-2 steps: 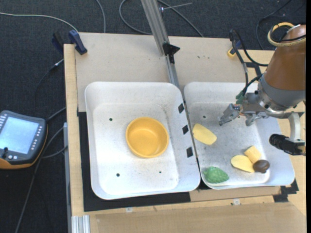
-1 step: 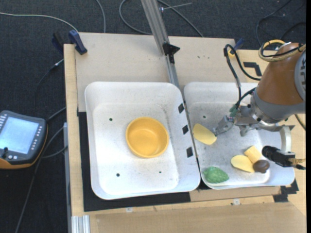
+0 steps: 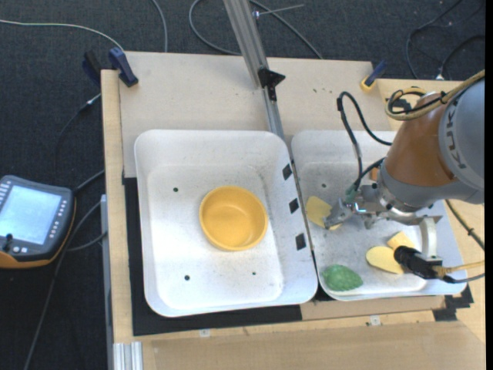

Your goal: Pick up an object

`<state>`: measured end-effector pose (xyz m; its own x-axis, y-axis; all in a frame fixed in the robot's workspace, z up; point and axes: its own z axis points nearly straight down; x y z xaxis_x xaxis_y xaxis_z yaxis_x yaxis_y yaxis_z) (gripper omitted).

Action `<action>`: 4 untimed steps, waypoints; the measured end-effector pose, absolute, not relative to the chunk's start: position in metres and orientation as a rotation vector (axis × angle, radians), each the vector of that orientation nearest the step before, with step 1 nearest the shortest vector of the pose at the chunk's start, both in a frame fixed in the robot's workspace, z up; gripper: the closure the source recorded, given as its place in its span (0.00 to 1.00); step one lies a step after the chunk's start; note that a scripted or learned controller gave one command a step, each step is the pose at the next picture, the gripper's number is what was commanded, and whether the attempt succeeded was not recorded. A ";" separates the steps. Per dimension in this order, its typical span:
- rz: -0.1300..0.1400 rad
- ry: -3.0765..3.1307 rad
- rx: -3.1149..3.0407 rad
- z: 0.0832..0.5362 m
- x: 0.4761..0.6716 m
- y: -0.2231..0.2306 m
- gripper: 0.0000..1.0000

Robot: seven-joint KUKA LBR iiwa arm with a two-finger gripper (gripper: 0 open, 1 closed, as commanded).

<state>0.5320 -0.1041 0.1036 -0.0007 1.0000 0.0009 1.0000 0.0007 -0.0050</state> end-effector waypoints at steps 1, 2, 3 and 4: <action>0.000 -2.221 -2.221 0.095 0.532 -0.104 0.00; -0.002 -2.222 -2.221 0.106 0.532 -0.104 1.00; -0.004 -2.224 -2.224 0.155 0.526 -0.110 1.00; -0.004 -2.224 -2.224 0.198 0.525 -0.114 1.00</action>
